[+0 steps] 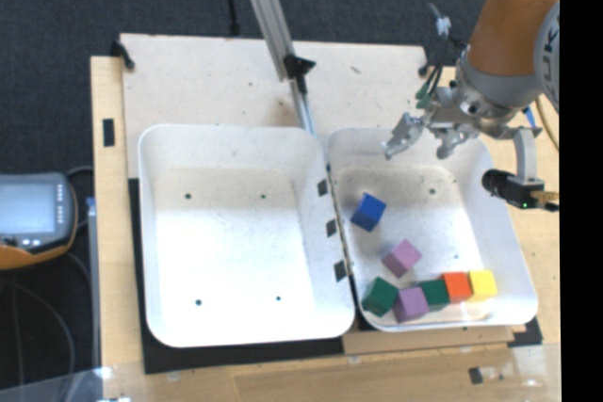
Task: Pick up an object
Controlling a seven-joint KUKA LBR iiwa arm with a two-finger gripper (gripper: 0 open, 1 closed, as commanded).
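Note:
Several small cubes lie in the right bin (pixel 490 231). A blue cube (pixel 368 211) sits near its middle left, with a light purple cube (pixel 402 257) below it. Along the front wall stand a dark green cube (pixel 381 296), a purple cube (pixel 412 303), a green cube (pixel 434 293), an orange cube (pixel 457 285) and a yellow cube (pixel 482 283). My gripper (pixel 422 138) hangs open over the bin's far edge, well above and behind the cubes, with nothing between its fingers.
The left bin (pixel 155 231) lies beside the right one, sharing a middle wall. A slanted metal pole (pixel 268 9) rises from behind the bins. A grey device (pixel 33 217) sits off the bench at the left.

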